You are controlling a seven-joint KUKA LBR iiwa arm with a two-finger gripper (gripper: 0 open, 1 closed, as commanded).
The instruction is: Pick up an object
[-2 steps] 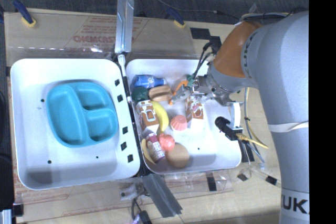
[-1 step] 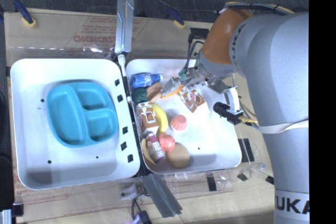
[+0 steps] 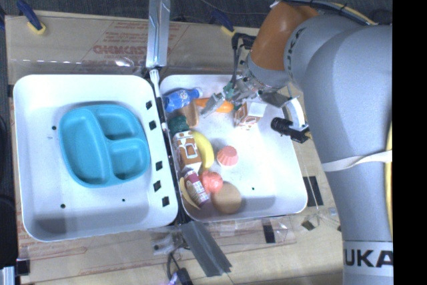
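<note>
A blue plastic divided tray [image 3: 105, 143] fills the left white bin [image 3: 33, 197]; the right white bin [image 3: 280, 170] holds a yellow banana [image 3: 204, 149], a pink cupcake [image 3: 227, 156] and more beneath the gripper [image 3: 227, 98], grip unclear.

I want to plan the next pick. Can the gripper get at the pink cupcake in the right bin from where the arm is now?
Probably yes. The pink cupcake sits alone on bare bin floor, a little apart from the banana on its left, with nothing over it. The gripper hangs over the same right bin, further back.
</note>
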